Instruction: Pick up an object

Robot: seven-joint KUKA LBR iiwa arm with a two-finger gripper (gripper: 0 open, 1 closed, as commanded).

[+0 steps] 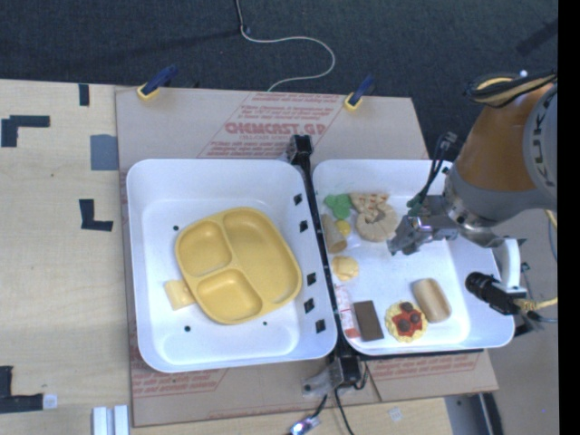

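Toy food pieces lay in the right white bin (pixel 471 338), right of centre in the frame: a green leafy piece (pixel 338 205), a round beige cookie (pixel 372 217), a pale yellow lump (pixel 344 267), a brown rectangular bar (pixel 367 320), a small red-topped pizza (pixel 406 322) and a tan bread roll (pixel 430 299). We saw the dark gripper (pixel 405 240) low over this bin, just right of the cookie; whether it was released or clenched we could not tell. In the left white bin (pixel 145 188) sat a yellow 3-compartment plastic tray (pixel 237 265), a pale yellow block (pixel 178 294) touching its lower left edge.
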